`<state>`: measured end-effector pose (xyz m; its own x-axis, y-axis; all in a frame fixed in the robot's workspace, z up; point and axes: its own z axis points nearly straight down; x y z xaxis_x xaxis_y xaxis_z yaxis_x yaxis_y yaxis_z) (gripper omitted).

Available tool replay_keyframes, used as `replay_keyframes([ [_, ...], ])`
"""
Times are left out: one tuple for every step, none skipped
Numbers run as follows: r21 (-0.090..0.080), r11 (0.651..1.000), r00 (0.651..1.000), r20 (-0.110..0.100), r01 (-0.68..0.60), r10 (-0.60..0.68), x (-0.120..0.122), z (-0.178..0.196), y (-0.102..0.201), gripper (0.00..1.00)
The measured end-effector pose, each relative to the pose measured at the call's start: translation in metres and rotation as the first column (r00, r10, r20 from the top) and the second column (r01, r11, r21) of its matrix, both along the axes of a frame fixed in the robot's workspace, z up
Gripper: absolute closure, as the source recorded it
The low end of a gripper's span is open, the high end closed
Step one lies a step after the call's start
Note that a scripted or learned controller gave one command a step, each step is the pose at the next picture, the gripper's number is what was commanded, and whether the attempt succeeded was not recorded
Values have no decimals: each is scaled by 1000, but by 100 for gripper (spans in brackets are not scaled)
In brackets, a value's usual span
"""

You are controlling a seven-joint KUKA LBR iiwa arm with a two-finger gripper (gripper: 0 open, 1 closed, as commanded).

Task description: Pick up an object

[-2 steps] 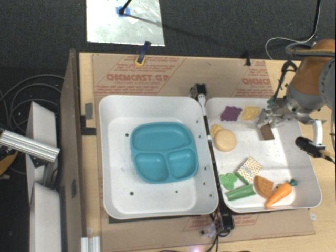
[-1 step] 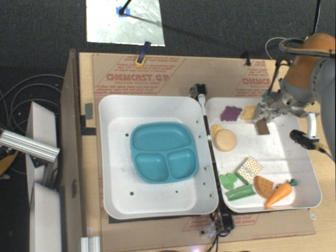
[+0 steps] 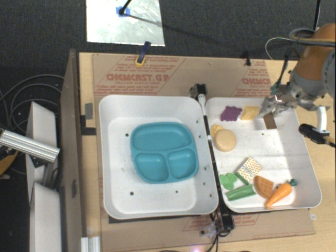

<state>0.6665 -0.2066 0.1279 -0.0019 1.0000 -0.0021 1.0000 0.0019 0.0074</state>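
Teal divided plate sits alone in your left bin, while the right bin has a purple piece, yellow block, round bun, checkered packet, green veg, waffle and carrot. Your hand hangs over the right bin's far edge just beside the yellow block, nothing visibly between its fingers, and honestly can't tell if they're spread or pressed together.

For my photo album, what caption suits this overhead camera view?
Robot arm's gripper hovers over toy foods in the right bin; a blue divided plate sits in the left bin.
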Motion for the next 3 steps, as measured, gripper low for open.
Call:
replay_keyframes([
  [0,1000,1000,2,-3,3,4,57,0,100],
  [4,1000,1000,-2,-9,9,4,88,72,100],
  [4,1000,1000,-7,-7,7,-16,87,131,100],
])
